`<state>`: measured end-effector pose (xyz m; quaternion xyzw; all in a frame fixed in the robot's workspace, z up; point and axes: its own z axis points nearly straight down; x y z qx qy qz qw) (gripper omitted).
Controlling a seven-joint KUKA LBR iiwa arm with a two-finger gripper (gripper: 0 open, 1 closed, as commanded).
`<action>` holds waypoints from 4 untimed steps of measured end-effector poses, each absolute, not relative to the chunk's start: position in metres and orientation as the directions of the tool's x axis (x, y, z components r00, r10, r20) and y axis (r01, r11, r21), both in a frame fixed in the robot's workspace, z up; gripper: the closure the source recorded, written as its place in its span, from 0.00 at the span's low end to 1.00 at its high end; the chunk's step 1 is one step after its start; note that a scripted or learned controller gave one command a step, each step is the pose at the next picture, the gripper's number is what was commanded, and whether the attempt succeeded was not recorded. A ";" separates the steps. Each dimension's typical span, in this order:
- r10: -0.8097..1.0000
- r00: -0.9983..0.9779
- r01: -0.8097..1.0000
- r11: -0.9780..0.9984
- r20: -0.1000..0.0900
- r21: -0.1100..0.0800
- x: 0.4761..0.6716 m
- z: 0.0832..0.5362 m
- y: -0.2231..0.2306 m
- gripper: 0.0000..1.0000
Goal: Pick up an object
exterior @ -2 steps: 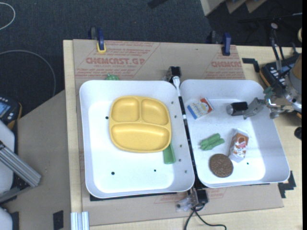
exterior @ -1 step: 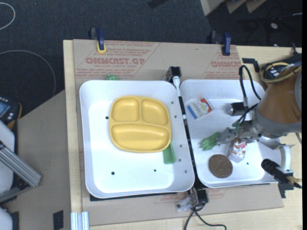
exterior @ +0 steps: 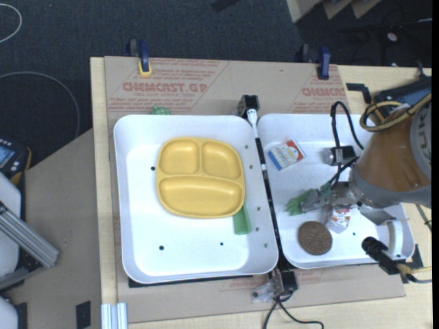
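Left bin [exterior: 137, 204]: yellow divided plate [exterior: 201, 177], green block [exterior: 241, 221] touching its lower-right edge. Right bin [exterior: 302, 256]: blue-white packet [exterior: 285, 154], brown disc [exterior: 315, 238], green item [exterior: 300, 201] just beside pincer [exterior: 328, 199]. Arm [exterior: 391, 163] over right bin.

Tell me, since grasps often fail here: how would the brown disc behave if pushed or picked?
The brown disc lies flat in the right bin, so it probably slides rather than rolls. Its low profile likely gives fingers little to grip.
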<state>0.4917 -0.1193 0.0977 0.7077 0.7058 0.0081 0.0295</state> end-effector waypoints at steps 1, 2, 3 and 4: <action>1.000 0.006 0.999 -0.004 -0.030 0.053 0.492 0.097 -0.119 0.00; 0.999 0.008 0.998 -0.006 -0.034 0.059 0.493 0.110 -0.121 1.00; 1.000 0.001 1.000 -0.001 -0.007 0.015 0.482 0.114 -0.109 1.00; 1.000 -0.012 1.000 0.012 0.004 0.008 0.481 0.189 -0.011 1.00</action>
